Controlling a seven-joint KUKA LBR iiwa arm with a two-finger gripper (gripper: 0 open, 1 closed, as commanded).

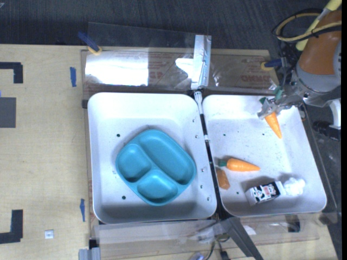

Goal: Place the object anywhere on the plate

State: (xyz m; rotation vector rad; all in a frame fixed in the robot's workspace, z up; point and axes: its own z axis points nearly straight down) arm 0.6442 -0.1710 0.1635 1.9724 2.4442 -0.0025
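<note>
A blue plate [156, 166] with three compartments lies in the left white bin [103, 112]. My gripper [271, 108] hangs over the far right part of the right bin [238, 112]. Its fingers are closed on the green top of a small orange carrot [274, 125]. The carrot points down and toward the front, its tip just above the bin floor. The arm's orange band [320, 53] is at the upper right.
In the right bin lie a second carrot [242, 166], a small orange piece [223, 179] by the divider, and a black-and-white bottle [265, 192] with a white cap near the front. Clear plastic sheeting [162, 64] stands behind the bins.
</note>
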